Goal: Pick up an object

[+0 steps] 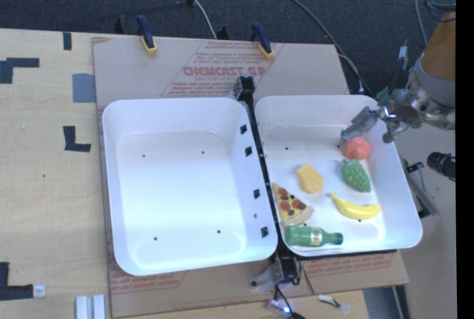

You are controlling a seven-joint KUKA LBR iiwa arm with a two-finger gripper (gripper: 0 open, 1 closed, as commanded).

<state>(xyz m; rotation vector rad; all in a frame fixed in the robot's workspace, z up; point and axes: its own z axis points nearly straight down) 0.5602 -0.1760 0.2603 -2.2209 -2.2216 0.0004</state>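
The right bin (311,110) holds several toy foods: a red tomato (358,149), a green grape bunch (355,175), a yellow banana (355,208), a yellow chunk (309,179), a pizza slice (290,206) and a green bottle (314,237) lying on its side. My gripper (374,125) hangs above the bin's far right part, just above and beside the tomato. Its two fingers stand apart with nothing between them.
The left bin (178,184) stands beside the right one, with a black divider (255,155) between them. Both rest on a cardboard sheet (215,66) held by two blue-and-yellow clamps (147,35). Cables run across the dark floor behind.
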